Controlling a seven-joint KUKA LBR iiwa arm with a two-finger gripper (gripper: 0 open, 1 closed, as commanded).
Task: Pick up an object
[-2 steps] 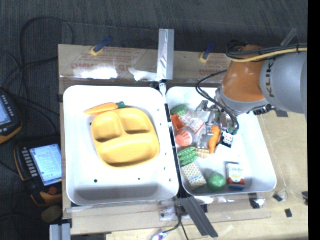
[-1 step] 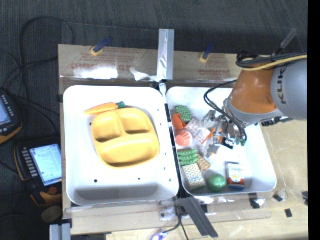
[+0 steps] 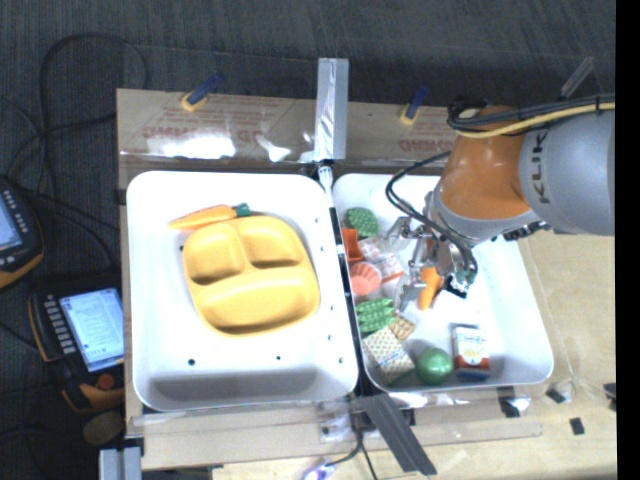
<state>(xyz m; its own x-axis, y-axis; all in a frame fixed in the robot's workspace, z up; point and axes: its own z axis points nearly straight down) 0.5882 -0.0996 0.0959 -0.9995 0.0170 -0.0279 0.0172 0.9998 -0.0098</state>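
Now small orange carrot-like obj [image 3: 430, 288] at pincer [image 3: 425, 286]; pincer state unclear.

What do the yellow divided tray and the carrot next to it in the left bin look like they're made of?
The yellow tray looks like molded plastic: one even color, rounded compartment edges and a soft sheen. The carrot looks like a plastic toy too, smooth, uniformly orange with a flat green tip, though at this size rubber or foam can't be excluded.
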